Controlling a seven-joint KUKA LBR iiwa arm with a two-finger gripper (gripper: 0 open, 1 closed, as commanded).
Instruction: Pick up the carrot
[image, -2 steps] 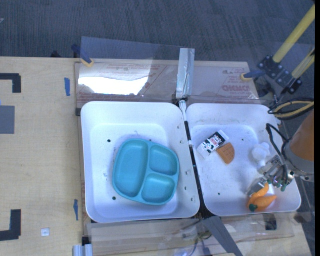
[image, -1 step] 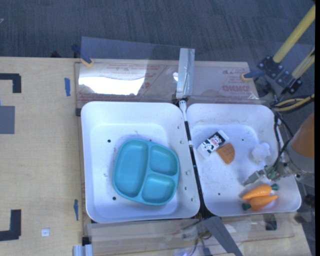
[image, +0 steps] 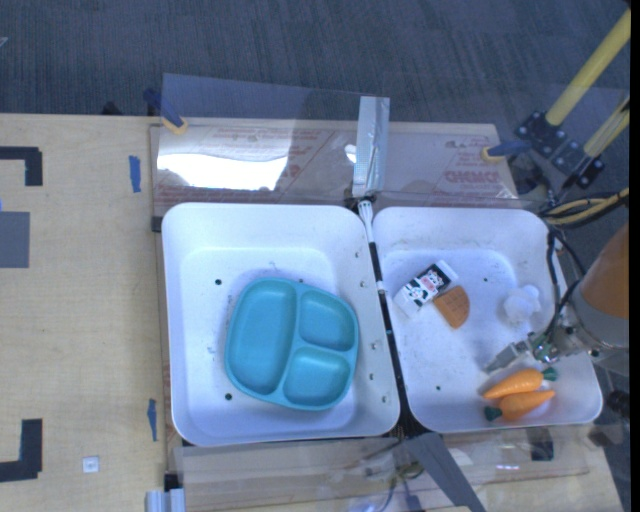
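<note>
I see the carrot lying in the right bin's near right corner, not yet lifted, with my gripper just above it, grip state unclear.

Both bins are plain white. The divided plate is turquoise, the carrot bright orange with a bit of green at its tip, the little carton black-and-white patched like a cow, and the bread slice tan-brown.
</note>
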